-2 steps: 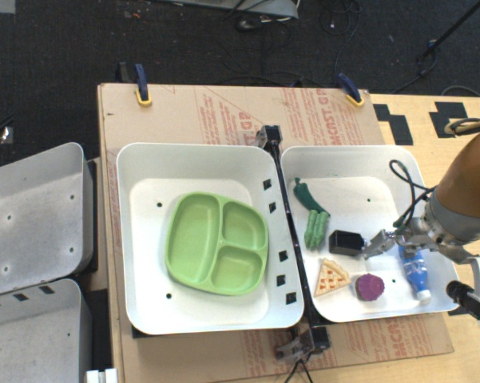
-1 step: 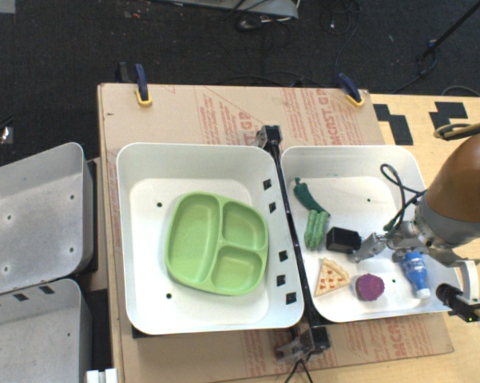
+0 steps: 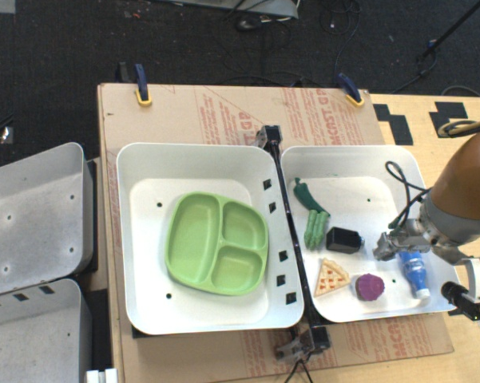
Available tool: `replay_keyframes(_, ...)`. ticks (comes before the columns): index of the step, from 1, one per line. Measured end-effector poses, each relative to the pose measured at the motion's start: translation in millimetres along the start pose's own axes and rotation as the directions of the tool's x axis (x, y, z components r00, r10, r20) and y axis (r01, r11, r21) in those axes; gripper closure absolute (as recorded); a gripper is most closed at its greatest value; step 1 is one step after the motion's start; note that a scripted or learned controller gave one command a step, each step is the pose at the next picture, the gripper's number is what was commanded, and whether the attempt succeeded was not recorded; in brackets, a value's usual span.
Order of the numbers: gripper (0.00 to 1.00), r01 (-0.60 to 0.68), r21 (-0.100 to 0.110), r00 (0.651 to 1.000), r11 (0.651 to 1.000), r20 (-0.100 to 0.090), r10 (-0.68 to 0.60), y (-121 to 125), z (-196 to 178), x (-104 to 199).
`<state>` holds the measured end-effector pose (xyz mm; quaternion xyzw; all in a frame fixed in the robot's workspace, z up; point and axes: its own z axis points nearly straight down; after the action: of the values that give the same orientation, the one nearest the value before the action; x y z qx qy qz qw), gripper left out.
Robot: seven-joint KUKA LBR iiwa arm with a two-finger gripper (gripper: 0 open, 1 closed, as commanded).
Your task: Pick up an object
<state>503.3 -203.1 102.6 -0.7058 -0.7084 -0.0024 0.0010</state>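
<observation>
The right bin (image 3: 347, 183) holds five loose things, one of each kind: a blue and white tube (image 3: 415, 274) lying near the bin's right edge, a purple ball-like lump (image 3: 370, 286) toward the front edge, a toy pizza slice (image 3: 331, 278) just left of that lump, a small black block (image 3: 343, 239) near the middle, and a green ridged vegetable-like piece (image 3: 313, 219) lying lengthwise close to the bin's left wall. The pizza slice and the purple lump sit just beside each other near the front, apart from the black block behind them; the green piece lies just left of the block. The gripper (image 3: 396, 243) is low in the bin at the upper end of the blue and white tube, between the black block and the bin's right edge, and the view is too blurred there to tell how it stands or whether anything is pinched in it. A thin black cable (image 3: 401, 175) loops above it across the bin's back right part. The arm (image 3: 463, 194) comes in over the counter's right edge, its grey wrist bent down toward the bin and the orange band showing as a rounded mass above it. The left bin (image 3: 136, 214) carries a single light green divided plate (image 3: 217, 244) with three compartments, lying flat in its middle. Both bins rest side by side on a brown board (image 3: 192, 114) on the counter, held at the back edge by two clamps (image 3: 142, 86) with yellow tips.
</observation>
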Motion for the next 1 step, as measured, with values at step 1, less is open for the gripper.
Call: replay_keyframes(1,1.0,-0.001,-0.003,1.0,1.0,0.007,0.001,3.1,-63.2,1.0)
